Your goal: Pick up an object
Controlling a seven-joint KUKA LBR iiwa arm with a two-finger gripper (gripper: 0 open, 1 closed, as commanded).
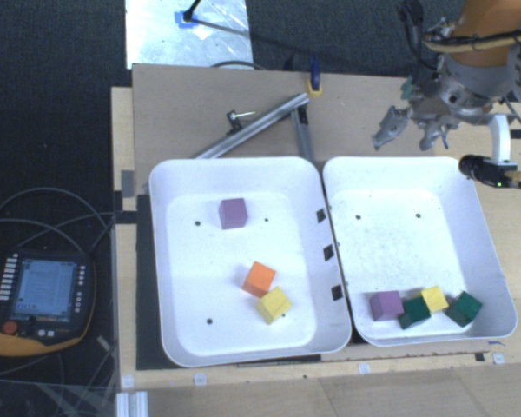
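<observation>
My gripper hangs above the far edge of the right bin, its fingers spread open with nothing between them. In the left bin lie a purple cube toward the back, an orange cube in the middle and a yellow cube touching it at the front. Along the front wall of the right bin sit a purple cube, a dark green cube, a yellow cube and another green cube, all far from the gripper.
A metal bar and clamp lie on the bench behind the left bin. A teach pendant with cables rests on the floor at the left. A foil sheet lies at the top.
</observation>
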